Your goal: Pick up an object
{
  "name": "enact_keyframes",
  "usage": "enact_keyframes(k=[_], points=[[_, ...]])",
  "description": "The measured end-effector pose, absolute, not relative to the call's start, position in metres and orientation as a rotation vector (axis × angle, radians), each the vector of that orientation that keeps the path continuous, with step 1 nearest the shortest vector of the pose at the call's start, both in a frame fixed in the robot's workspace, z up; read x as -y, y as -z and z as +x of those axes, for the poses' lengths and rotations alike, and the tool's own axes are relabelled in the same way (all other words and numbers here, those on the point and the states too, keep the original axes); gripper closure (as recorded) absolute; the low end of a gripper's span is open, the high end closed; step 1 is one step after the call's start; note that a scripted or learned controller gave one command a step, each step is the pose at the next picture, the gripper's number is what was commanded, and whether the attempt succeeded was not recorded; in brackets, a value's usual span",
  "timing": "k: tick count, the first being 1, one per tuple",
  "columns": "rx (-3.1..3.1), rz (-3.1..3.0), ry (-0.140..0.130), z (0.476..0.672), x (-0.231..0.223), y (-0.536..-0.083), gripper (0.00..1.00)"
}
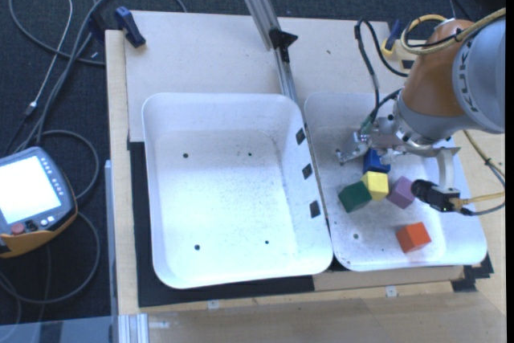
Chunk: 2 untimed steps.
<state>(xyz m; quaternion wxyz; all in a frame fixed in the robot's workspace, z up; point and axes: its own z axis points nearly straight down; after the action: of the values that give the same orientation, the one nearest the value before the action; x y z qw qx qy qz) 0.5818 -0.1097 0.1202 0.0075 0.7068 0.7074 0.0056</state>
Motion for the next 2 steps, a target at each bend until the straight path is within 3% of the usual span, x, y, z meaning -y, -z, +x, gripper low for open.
enact_keyframes(k=[1, 2], points=[[-2.221, 2.228, 0.002, 0.506, 0.118, -0.1, 0.0], [-2.226, 2.224, 0.002, 0.502, 0.104, -0.099, 0.0]])
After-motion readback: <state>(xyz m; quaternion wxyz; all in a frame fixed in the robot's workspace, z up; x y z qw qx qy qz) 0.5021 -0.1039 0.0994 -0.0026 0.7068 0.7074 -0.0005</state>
